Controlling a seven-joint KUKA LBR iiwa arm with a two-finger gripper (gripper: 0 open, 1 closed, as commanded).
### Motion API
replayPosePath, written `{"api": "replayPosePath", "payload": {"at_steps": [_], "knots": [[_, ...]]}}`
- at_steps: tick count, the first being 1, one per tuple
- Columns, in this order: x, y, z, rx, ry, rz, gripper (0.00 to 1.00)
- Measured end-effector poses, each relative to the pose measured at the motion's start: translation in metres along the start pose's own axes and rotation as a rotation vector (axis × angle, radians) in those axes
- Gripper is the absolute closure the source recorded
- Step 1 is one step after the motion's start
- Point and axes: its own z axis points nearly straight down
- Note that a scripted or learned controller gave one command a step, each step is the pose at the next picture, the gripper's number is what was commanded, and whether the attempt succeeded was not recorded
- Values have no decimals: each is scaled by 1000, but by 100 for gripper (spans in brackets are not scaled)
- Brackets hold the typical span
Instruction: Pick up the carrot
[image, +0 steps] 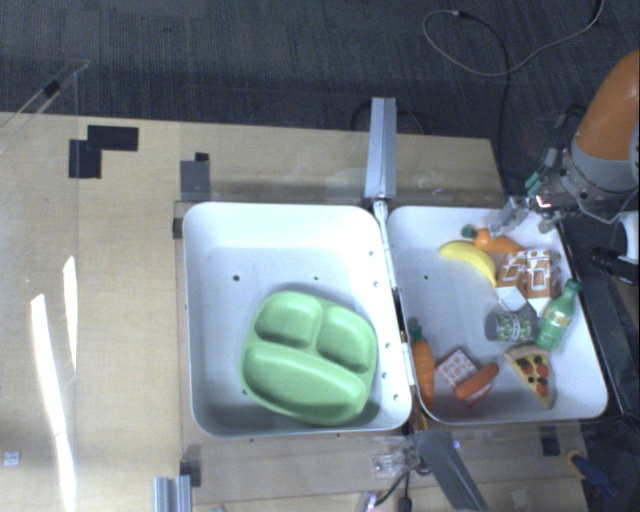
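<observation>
The carrot (424, 369) is orange with a green top and lies lengthwise against the left wall of the right bin (445, 300), near its front. My gripper (523, 222) hangs over the bin's far right corner, well away from the carrot. It is open, with nothing between its fingers. A small orange item (496, 240) lies just below it.
The right bin also holds a banana (472, 258), a patterned box (527, 272), a green bottle (558, 315), a can (512, 325), a pizza slice (532, 372), a sausage (478, 381) and a small box (455, 366) beside the carrot. A green divided plate (310, 355) lies in the left bin (220, 260).
</observation>
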Motion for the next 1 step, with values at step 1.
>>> {"api": "replayPosePath", "payload": {"at_steps": [1], "knots": [[0, 2, 53, -5, -1, -125, 0]]}}
